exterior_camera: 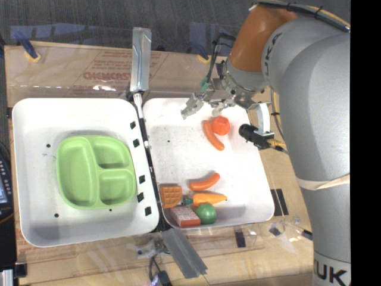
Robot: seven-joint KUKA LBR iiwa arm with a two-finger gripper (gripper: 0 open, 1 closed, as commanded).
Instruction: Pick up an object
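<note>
You have a green divided plate (95, 173) lying flat in the left white bin (30, 159), on the table (71, 70), with a metal divider (140, 58) between the bins.

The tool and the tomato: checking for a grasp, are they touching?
Apart. The camera view shows white bin floor between the tool and the tomato, which lies against the sausage.

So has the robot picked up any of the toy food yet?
Not yet. The gripper hangs at the top of the right bin with nothing visible between its fingers. The toy tomato lies just beside it. Grasping and lifting a piece is still to do.
</note>
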